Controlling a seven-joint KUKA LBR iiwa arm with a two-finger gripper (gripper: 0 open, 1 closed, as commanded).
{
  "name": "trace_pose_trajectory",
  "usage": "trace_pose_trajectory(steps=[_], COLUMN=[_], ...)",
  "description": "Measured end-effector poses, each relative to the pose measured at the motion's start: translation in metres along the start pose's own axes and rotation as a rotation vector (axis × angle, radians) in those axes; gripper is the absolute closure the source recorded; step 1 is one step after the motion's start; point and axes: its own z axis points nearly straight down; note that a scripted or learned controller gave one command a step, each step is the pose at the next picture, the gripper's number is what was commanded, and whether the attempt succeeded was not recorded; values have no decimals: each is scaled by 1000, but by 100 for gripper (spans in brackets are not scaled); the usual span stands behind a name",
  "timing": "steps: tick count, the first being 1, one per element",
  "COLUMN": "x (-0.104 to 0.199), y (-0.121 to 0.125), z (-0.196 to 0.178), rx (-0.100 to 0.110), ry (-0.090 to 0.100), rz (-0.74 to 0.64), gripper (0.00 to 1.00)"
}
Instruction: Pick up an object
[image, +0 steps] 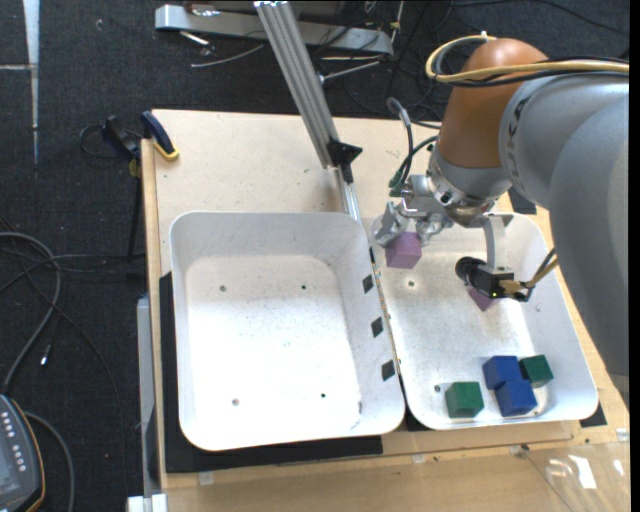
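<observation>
Over the right bin, gripper clamped on purple block, raised, left bin alongside.

You have a small lilac-purple block lifted between the gripper's two fingers, tilted slightly, hanging above the far left corner of the right-hand white bin, just beside the divide
</observation>
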Motion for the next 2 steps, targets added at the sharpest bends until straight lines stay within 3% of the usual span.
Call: trace_pose_trajectory(steps=[1, 2], x=[61, 61], y=[-52, -2], z=[-19, 7], rx=[14, 11], ry=[2, -2], rz=[0, 5], gripper=[100, 100])
